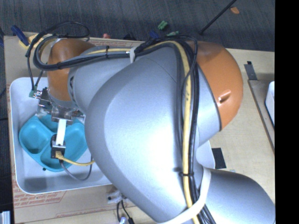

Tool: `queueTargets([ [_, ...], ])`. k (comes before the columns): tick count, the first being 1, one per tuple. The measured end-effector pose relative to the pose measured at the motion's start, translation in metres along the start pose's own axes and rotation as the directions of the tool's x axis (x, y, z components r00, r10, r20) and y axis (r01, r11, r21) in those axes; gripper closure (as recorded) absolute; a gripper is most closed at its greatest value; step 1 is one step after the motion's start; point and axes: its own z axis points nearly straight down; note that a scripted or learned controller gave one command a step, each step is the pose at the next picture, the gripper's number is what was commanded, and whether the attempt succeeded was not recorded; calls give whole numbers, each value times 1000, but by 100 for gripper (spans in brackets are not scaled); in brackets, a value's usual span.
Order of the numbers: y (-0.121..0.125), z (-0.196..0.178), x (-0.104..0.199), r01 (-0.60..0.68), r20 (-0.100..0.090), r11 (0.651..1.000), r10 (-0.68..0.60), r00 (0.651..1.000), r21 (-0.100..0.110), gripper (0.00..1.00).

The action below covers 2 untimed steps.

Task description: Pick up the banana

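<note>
Gripper (55, 118): over left bin (21, 97), state cannot be told.
Risk: hovering above teal dish (30, 139), it could close on that instead of banana.

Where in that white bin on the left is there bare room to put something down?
Two bare patches show in the white bin: the strip between the teal dish and the bin's near wall, and the far left corner. The middle is crowded, with the arm hanging over the dish. The rest is hidden under the arm.
</note>
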Motion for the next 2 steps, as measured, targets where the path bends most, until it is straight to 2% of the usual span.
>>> queueTargets([
  [1, -54, -4, -12, 281, -10, 960, -281, 960, -18, 0],
  [2, -60, -9, -12, 288, -8, 958, -288, 958, 9, 100],
])
